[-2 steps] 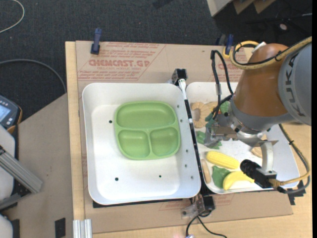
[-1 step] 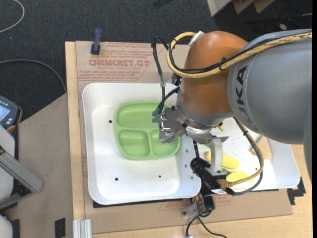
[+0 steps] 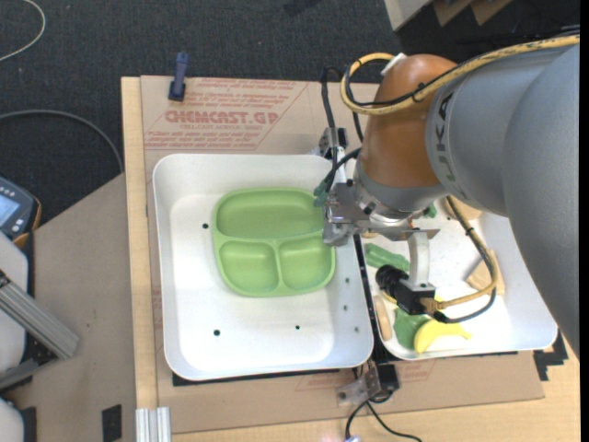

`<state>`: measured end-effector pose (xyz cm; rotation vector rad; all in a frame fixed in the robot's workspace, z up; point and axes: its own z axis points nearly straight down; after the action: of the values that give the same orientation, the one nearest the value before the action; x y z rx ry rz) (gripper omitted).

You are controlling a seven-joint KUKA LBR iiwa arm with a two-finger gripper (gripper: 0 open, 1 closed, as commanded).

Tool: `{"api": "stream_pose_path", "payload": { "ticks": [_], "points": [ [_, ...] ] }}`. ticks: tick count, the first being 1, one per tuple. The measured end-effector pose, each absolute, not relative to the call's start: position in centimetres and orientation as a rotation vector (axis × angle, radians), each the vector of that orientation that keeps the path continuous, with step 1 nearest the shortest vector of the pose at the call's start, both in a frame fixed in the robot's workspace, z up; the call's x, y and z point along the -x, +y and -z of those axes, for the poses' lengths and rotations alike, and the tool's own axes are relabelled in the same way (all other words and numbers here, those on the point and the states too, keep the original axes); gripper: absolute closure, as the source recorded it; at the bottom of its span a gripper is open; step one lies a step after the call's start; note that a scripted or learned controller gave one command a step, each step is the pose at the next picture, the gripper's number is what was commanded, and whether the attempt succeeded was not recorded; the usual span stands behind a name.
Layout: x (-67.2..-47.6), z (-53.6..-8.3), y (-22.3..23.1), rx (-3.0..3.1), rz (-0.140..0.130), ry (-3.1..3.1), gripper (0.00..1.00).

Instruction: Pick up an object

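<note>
Left shallow white plastic bin (image 3: pixel 184 256): holds one pale green plastic plate with three compartments (image 3: pixel 271 242), lying flat towards the bin's far right.

Right shallow white plastic bin (image 3: pixel 520 325): holds a yellow banana-shaped piece (image 3: pixel 434 337) at the near edge, touching a green piece (image 3: pixel 406 321).

Grey arm with orange band (image 3: pixel 409 95): reaches over the right bin. Its gripper (image 3: pixel 331 221) is at the plate's right rim.

Brown cardboard sheet with red print (image 3: pixel 230 109): lies under both bins.
</note>
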<state>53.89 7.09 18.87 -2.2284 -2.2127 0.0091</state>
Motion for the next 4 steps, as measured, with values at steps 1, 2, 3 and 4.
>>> {"api": "stream_pose_path", "payload": {
  "ticks": [1, 2, 3, 4],
  "points": [
    [-54.9, -36.1, 5.3, 2.232, 0.026, -2.231, 1.00],
    [-47.7, -32.7, 3.8, 2.221, -0.007, -2.215, 1.00],
    [-49.5, -20.2, 0.0, 2.222, -0.018, -2.209, 1.00],
    [-48.1, -35.0, 6.6, 2.216, 0.024, -2.236, 1.00]
  ]
}}
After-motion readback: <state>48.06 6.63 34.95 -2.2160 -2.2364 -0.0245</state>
